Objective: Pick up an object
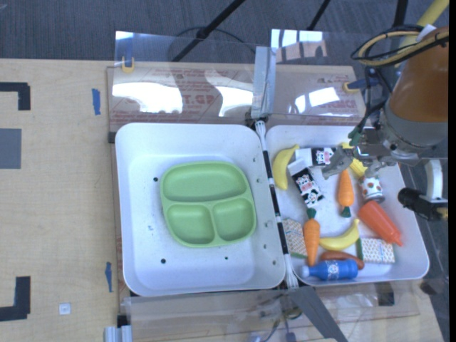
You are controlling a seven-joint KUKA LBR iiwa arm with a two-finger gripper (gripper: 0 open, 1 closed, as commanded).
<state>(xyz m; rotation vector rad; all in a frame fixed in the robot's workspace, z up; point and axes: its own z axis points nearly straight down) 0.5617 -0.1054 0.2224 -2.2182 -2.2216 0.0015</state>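
Crowding the right bin, the candidate objects lie loose and overlapping, which is why the arm reaches into that side and not toward the left bin, where a green divided plate sits alone in the middle. The gripper hangs over the upper part of the clutter, its dark metal fingers pointing left and down toward a small upright carrot just below them. How far apart the fingers stand I cannot tell (they blur into the toys beneath), and nothing is visibly caught between them.

Near that spot lie a yellow banana, a black-and-white cow-print carton and a red-capped jar. Further forward are a second carrot, another banana, an orange-red bottle and a blue bottle along the front wall. Judging by the pose, the carrot beneath the fingers looks the likeliest target, though its neighbours press close.
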